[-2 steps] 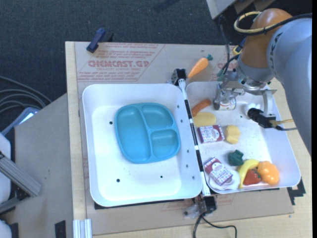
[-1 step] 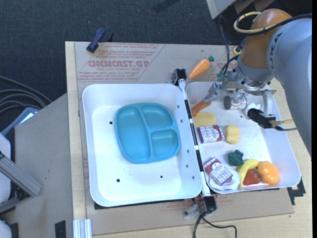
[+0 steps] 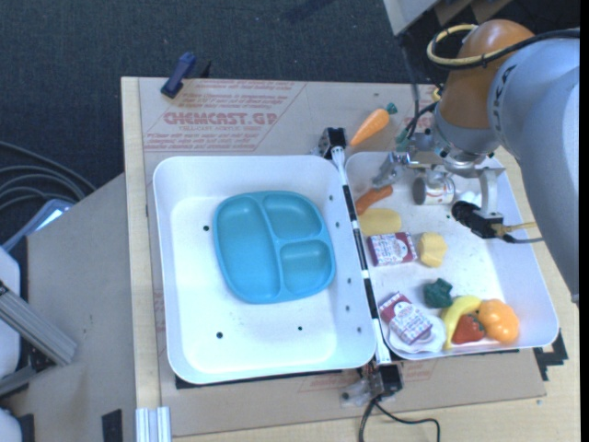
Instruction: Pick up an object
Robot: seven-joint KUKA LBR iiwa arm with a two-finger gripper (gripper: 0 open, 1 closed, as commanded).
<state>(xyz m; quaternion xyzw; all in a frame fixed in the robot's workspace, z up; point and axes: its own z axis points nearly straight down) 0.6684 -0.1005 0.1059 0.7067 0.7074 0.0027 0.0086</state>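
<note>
A blue tray (image 3: 274, 245) is seen in the left bin (image 3: 184, 339). In the right bin (image 3: 534, 284) lie a yellow block (image 3: 380, 220), a red packet (image 3: 390, 248), a banana (image 3: 457, 312) and an orange pepper (image 3: 499, 319). The gripper (image 3: 421, 175) is poised at the bin's far end; its state cannot be told. A small carrot (image 3: 374, 197) lies just beside it, leftward.

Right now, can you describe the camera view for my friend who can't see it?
A grey robot arm with an orange band reaches from the right, its gripper low over the right white bin of toy food. The left white bin holds a blue divided plastic plate. An orange toy carrot lies on the bench.
</note>
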